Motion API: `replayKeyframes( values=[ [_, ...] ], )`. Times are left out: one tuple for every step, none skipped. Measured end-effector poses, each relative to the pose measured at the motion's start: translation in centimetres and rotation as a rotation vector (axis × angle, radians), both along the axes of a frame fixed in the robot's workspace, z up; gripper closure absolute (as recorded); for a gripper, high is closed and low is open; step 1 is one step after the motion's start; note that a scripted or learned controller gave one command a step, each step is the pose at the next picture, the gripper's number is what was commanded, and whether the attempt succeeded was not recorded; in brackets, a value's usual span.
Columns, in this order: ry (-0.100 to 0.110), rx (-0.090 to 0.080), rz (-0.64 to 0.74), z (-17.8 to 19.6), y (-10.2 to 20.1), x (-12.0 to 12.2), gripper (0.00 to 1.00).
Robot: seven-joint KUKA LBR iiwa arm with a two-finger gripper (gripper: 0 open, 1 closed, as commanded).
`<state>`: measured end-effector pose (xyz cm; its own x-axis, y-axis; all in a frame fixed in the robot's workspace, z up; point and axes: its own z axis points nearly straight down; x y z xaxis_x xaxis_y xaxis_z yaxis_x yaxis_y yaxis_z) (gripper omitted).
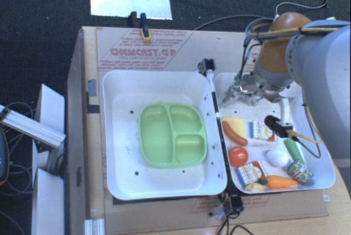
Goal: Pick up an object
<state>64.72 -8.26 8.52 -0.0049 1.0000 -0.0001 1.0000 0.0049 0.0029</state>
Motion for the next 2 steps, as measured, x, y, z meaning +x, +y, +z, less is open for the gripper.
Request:
replayKeyframes(
  values=[
    [0.002, 0.0, -0.003, -0.1, -0.2, -6.7, 0.0],
    [0.002, 0.0, -0.003, -0.1, -0.4, -9.3, 0.0]
  ],
)
